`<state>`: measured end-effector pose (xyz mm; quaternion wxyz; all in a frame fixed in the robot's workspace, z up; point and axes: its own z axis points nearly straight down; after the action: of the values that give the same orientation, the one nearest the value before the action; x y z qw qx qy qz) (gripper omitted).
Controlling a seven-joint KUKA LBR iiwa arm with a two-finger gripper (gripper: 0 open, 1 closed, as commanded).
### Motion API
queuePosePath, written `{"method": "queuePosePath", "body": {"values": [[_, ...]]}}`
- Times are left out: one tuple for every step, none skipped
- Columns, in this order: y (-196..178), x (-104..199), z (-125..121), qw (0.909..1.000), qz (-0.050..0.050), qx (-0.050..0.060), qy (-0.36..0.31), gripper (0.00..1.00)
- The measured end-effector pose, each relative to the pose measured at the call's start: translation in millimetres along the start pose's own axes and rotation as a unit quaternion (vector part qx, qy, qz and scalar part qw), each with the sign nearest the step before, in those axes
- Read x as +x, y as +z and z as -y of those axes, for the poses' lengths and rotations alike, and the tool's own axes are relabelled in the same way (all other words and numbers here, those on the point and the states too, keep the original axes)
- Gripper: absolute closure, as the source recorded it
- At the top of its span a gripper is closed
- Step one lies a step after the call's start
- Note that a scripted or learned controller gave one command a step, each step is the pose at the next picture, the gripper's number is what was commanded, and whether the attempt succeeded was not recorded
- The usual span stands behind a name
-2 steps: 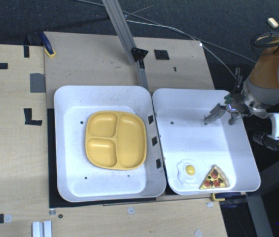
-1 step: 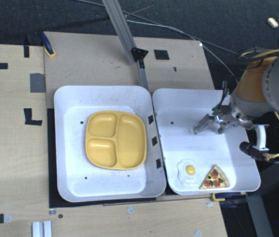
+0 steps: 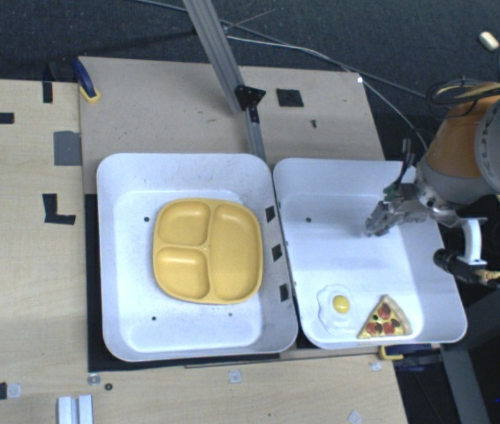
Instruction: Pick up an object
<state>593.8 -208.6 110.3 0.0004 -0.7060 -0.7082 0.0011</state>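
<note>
In the right bin (image 3: 321, 179) lie two toy foods near its front edge: a fried egg (image 3: 336, 306), white with a yellow yolk, and a pizza slice (image 3: 384, 318) just to its right. My gripper (image 3: 377, 223) hangs over the right bin's far right part, well behind both toys, its tips low near the bin floor. Nothing shows between its fingers. The grey arm with its orange band (image 3: 462, 144) comes in from the right.
The left bin (image 3: 126, 237) holds a yellow divided plate (image 3: 208, 250) with three compartments. A grey metal bar (image 3: 223, 51) slants down from the top to the gap between the bins. Cables run across the dark floor behind the bench.
</note>
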Motion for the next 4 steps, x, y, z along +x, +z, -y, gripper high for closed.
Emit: {"method": "queuePosePath", "body": {"values": [[-42,-1,-3,1.0000,0.000,-0.002,0.001,1.00],[-89,8,-3,1.0000,0.000,-0.003,0.000,1.00],[-135,9,-11,1.0000,0.000,-0.003,0.000,1.00],[-134,59,9,1.0000,-0.001,0.000,-0.001,1.00]]}}
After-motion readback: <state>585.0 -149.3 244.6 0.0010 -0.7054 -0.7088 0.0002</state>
